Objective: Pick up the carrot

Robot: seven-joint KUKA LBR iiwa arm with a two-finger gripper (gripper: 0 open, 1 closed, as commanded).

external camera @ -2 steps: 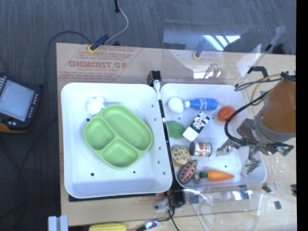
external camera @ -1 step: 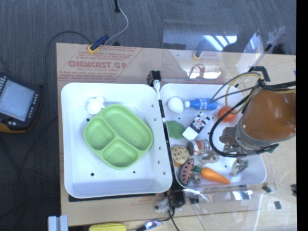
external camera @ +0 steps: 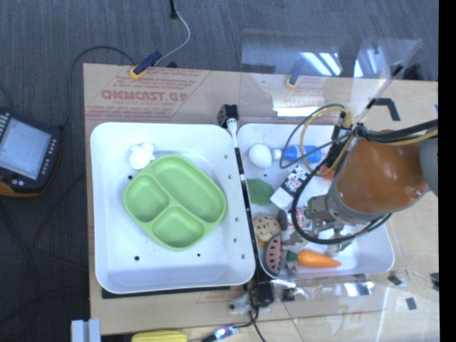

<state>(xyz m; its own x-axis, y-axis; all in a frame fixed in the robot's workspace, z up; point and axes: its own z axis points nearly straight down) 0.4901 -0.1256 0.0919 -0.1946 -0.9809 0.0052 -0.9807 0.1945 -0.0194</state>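
My arm [external camera: 381, 177] wears a broad, glossy orange band, rounded like a barrel, with grey casing at its right end. Black cables [external camera: 320, 130] loop loosely off my left side, a yellow strand running among them. Below the band sits a grey metal wrist block [external camera: 326, 211], ringed by more black cable

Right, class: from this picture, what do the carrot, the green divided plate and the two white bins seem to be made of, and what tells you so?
Carrot: probably moulded plastic, a toy; even orange, smooth, slight sheen.
Green divided plate: likely plastic, matte to satin; one uniform colour, softly rounded compartment walls.
White bins: seemingly thin formed plastic, glossy; rounded corners and soft highlights on the rims. Material is a guess from looks alone.
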